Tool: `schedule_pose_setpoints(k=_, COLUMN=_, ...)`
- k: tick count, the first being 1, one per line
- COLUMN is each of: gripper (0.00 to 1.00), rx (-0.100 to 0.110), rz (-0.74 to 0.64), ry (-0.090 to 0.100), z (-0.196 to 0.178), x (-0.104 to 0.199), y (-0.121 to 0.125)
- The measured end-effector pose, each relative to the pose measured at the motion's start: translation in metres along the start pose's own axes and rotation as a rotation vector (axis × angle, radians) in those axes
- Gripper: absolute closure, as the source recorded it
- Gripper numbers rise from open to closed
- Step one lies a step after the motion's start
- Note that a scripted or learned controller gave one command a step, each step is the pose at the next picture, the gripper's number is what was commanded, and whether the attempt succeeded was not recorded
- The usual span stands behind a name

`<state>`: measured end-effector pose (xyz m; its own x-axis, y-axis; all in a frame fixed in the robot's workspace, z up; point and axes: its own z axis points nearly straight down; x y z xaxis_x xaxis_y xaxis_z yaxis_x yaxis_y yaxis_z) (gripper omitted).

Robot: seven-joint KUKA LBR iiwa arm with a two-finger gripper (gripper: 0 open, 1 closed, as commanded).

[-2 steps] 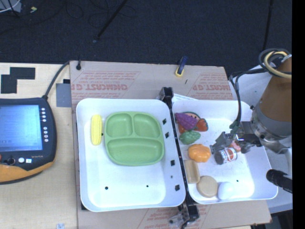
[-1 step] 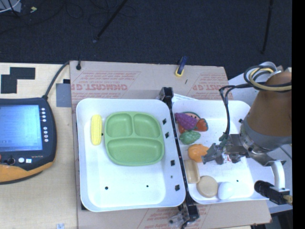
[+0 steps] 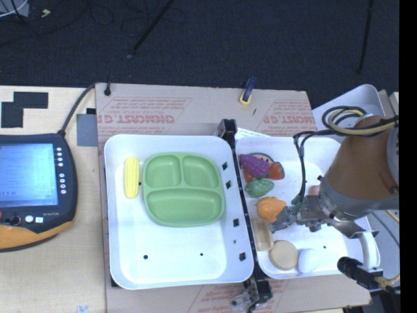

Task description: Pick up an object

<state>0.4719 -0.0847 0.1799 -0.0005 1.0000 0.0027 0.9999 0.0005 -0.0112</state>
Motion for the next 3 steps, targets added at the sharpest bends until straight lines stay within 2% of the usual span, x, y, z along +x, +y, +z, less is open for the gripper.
schedule_pose_setpoints(k=1, gripper=0.00, rx=-0.001, rz=0.000, ry=0.000, z=0.054, x=0.000, y=0.010)
schedule_pose_setpoints(k=2, gripper=0.00, rx=-0.009, rz=0.003, ry=-0.003, z=0.091, x=-0.002, y=0.012)
schedule_pose_setpoints(k=3, gripper=1.00, rx=-0.008, rz=0.007, ry=0.006, z=0.081, x=0.000, y=0.013)
